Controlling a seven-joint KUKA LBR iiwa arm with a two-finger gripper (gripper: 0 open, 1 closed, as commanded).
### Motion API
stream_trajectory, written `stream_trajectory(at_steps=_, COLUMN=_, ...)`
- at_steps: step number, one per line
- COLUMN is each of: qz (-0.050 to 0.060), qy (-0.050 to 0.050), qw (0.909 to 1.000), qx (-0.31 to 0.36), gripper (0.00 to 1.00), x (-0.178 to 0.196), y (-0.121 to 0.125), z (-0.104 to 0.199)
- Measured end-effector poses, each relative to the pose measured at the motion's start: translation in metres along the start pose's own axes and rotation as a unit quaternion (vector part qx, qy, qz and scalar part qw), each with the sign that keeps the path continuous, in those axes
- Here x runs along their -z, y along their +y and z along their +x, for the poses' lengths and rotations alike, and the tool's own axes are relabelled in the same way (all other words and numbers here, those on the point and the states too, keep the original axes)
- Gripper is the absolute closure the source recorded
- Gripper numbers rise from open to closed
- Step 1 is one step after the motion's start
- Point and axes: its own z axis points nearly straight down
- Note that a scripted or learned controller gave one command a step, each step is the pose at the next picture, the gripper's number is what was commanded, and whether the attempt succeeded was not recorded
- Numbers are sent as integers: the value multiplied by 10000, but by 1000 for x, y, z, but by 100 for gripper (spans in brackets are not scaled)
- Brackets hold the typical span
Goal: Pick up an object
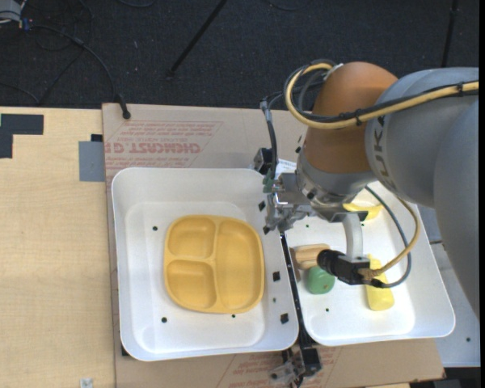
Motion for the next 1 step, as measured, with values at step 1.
stream_trajectory(at_steps=1, qz=-12, qy=-3, qw=10000, qx=3, gripper=100, x=1, y=10, z=55)
